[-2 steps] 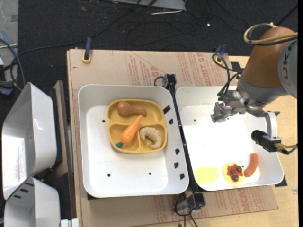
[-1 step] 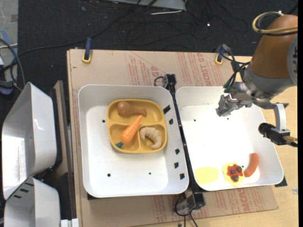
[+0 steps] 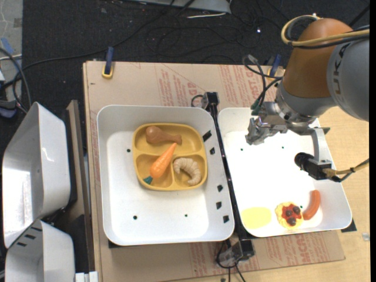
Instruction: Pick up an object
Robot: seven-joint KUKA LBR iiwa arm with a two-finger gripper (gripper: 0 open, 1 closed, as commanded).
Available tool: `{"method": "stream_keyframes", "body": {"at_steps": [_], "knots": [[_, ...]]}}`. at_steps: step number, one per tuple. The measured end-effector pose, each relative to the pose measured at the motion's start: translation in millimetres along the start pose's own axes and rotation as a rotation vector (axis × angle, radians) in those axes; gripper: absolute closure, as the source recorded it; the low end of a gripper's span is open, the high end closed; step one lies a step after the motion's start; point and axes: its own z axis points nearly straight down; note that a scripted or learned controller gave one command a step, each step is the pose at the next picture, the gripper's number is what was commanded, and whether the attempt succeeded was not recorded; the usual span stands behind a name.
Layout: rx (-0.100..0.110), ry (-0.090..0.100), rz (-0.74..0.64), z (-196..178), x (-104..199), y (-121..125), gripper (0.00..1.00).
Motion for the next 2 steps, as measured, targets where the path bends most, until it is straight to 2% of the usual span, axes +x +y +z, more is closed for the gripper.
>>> {"method": "stream_keyframes", "body": {"at_steps": [1, 2], "knots": [[-0.003, 0.0, 0.0, -7, 46, 11, 1.0], [-0.003, 0.0, -0.002, -4, 109, 21, 1.0]]}}
